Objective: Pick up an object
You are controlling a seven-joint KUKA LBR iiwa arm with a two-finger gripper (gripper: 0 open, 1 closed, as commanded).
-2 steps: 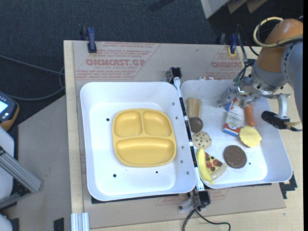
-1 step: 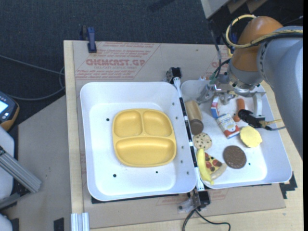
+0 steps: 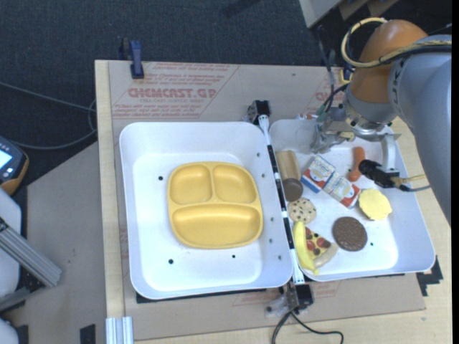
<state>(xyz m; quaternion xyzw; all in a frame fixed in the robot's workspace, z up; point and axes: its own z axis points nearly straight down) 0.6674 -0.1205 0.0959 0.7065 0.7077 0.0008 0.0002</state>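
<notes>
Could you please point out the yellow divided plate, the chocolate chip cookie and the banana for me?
yellow divided plate (image 3: 214, 224): camera view, its large lower compartment.
chocolate chip cookie (image 3: 302, 211): camera view, its top face.
banana (image 3: 303, 248): camera view, mid-length.

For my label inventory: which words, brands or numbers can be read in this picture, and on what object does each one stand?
"CHEMCAST GP": large red letters on the brown board under the bins.
Smaller red lines above and below it: too blurred to read.
Print on the small carton in the right bin: too small to read.
</notes>
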